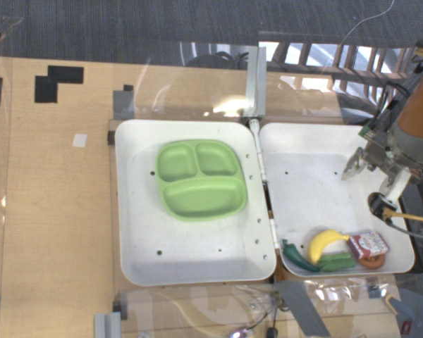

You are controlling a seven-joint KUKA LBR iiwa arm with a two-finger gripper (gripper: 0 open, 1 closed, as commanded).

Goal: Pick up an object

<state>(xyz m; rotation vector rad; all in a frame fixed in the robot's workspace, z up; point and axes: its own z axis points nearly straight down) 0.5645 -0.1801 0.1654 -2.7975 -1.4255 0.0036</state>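
In the camera view, the tool [372, 174] hangs at the frame's right edge over the right bin [303, 189] with fingers spread and nothing between them, presumably poised to descend on the banana [326, 243] clustered with other toy food in that bin's lower-right corner.

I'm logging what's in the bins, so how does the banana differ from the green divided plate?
The banana is yellow, curved and small; the green divided plate is broad and flat with three compartments. The banana lies in the right bin, crowded against other items; the plate sits alone in the left bin. Both rest untouched by the gripper.
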